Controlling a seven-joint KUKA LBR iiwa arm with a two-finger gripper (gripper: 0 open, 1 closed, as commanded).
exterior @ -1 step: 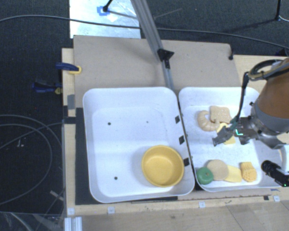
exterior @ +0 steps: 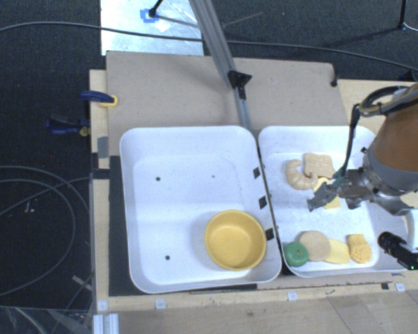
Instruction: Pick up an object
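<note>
Presently arm (exterior: 403, 141) reaches in from right, bent low over right bin (exterior: 279, 141) | gripper (exterior: 322, 199) above small yellow piece (exterior: 330, 202), jaw state unclear | yellow bowl (exterior: 235, 239) in left bin (exterior: 181, 145) | no legible writing

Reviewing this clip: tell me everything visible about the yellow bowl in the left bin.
The yellow bowl is round, plain and a matte mustard yellow, plastic by the look of it. It stands upright with its opening facing up, and nothing shows inside it. It sits on the floor of the left bin, in the near right corner, close to the wall shared with the right bin. No other item touches it, and the gripper is over the right bin, well away from it.
</note>
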